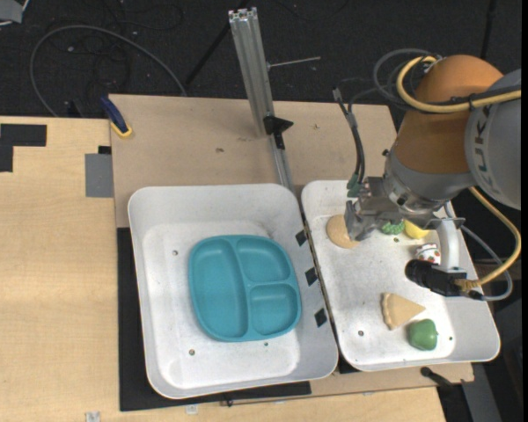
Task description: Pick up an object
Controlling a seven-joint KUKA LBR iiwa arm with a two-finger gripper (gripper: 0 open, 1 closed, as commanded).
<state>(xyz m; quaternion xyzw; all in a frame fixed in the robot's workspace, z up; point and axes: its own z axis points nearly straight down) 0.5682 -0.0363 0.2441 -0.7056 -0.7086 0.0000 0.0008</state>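
My gripper [361, 225] hangs low over the upper left part of the right bin [370, 275]. Just to its left lies a round tan piece [338, 232], partly hidden by the gripper; I cannot tell whether they touch. To the gripper's right sit a small green item [392, 228] and a yellow item [415, 229]. A tan wedge [400, 309] and a green pepper-like object [422, 333] lie at the bin's near right. A small red and white thing [429, 253] shows under the wrist.
The left bin [158, 236] holds a teal divided plate [244, 286]. Behind the bins an aluminium post [253, 69] rises from the bench. Black clips [310, 275] sit along the seam between the bins.
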